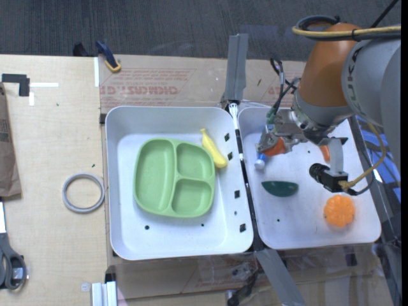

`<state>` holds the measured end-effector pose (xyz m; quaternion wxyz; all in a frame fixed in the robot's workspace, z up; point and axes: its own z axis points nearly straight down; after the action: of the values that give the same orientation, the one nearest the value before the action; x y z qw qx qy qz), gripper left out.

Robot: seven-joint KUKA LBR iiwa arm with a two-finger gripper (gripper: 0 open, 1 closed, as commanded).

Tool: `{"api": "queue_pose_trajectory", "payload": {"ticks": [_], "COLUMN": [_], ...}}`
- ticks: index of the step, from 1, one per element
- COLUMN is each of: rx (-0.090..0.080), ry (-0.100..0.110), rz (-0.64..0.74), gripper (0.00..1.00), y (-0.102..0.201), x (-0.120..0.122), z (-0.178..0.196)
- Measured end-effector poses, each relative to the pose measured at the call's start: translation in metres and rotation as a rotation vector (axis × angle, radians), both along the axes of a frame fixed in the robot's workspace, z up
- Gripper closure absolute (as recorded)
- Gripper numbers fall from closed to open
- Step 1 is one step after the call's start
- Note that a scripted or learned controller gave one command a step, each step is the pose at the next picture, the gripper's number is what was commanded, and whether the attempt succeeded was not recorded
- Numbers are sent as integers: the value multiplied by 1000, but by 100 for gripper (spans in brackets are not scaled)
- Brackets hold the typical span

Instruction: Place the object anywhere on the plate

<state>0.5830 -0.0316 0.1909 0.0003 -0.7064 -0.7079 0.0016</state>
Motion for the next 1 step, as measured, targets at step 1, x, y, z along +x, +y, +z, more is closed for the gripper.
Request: {"api": "queue_pose_trajectory", "payload": {"ticks": [1], "rx": [0], "ry": [0], "rz": [0], "gripper": [0], "y": [0], "x": [0], "z": [0]}}
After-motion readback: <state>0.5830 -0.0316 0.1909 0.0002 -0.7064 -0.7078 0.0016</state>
